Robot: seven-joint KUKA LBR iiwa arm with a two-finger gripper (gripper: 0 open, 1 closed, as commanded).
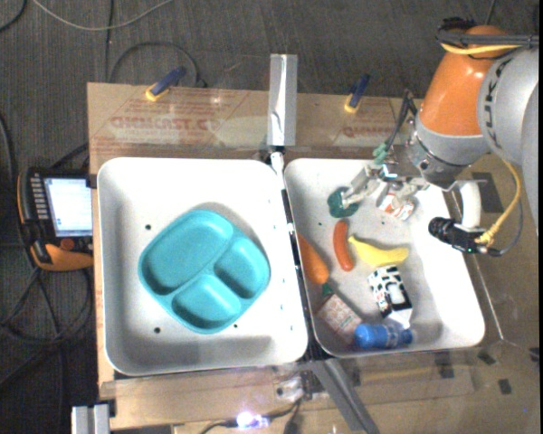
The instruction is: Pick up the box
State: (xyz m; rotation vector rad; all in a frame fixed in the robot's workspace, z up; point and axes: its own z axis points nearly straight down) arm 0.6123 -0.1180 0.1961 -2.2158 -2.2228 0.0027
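At the far left, off the bench, a handheld pendant [56,215] with a lit screen lies on the dark floor. The left bin [113,269] holds a teal divided plate [205,269], set a little toward its centre, with bare white floor along all four walls. A narrow seam separates it from the right bin [462,319], which is crowded.

Against the right bin's left wall lies an orange carrot-like piece [314,262], and just right of it a red-orange sausage shape [343,245]. A yellow banana [377,252] lies next to that, near the bin's middle. Below them, near the front wall, a small tan box [338,314] lies tilted, close to a blue bottle [380,335] and just below-left of a black-and-white box [390,290]. I cannot tell which of these is the one intended.

The gripper [385,183] hangs over the bin's back part, above a teal-green object [340,202] and a small white-and-red item [398,206]. Whether its fingers are parted or closed cannot be told. The right part of the bin floor, toward the right wall, is bare.
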